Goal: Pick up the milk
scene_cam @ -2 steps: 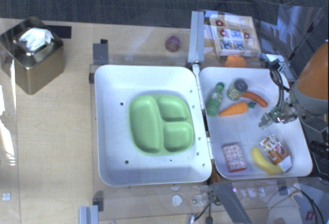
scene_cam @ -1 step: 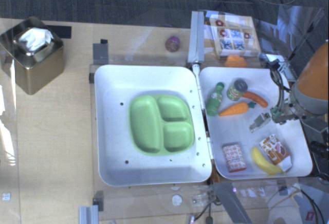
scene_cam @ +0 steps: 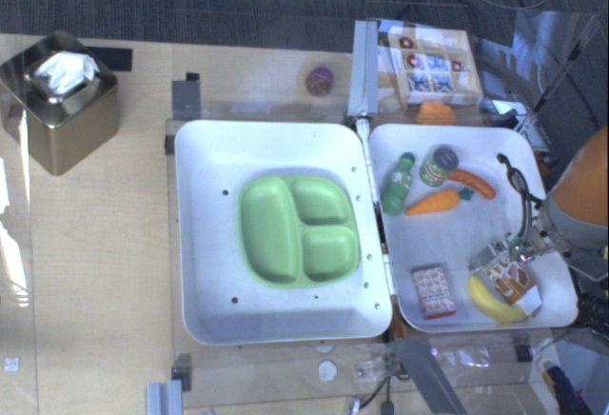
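The milk (scene_cam: 513, 281), a small carton, lies tilted against the single banana (scene_cam: 494, 301) in the crowded near-right corner of the right bin (scene_cam: 409, 142), close to its rim, with the claw (scene_cam: 515, 249) just above it, its grip impossible to tell. The left bin (scene_cam: 205, 213) holds one green divided tray (scene_cam: 298, 229) with bare floor all around. Elsewhere in the right bin lie one bottle (scene_cam: 397, 183), one can (scene_cam: 439, 166), two carrots (scene_cam: 438, 203) and one small box (scene_cam: 433, 291), while the arm (scene_cam: 582, 199) is cut off at the frame's right edge.

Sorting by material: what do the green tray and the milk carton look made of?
Green tray: likely moulded plastic, with a smooth, evenly coloured, slightly glossy surface and rounded compartments. Milk carton: looks like printed card or a plastic toy copy; it is too small to tell.
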Controlling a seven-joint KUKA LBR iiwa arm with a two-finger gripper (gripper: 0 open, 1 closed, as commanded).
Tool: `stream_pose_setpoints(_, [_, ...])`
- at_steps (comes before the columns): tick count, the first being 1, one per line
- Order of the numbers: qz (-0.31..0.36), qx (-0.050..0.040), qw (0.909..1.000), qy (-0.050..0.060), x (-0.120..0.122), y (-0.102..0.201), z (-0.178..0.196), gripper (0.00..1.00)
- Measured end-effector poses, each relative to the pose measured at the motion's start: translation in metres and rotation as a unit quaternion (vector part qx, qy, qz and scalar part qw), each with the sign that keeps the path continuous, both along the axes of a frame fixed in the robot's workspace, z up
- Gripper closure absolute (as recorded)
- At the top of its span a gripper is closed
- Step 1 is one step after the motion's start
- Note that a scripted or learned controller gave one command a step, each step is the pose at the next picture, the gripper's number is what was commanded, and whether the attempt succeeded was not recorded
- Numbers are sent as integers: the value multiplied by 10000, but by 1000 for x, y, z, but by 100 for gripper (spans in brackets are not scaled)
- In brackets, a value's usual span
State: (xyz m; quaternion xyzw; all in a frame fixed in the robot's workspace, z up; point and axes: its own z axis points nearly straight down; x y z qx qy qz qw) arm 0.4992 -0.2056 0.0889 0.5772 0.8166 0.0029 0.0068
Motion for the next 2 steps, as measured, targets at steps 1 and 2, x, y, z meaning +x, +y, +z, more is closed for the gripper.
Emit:
stream_pose_setpoints(1, [10, -20, 10000, -43, 4, 0, 10, 100])
stream_pose_setpoints(2, [-322, 17, 9995, 52, 40, 75, 85, 100])
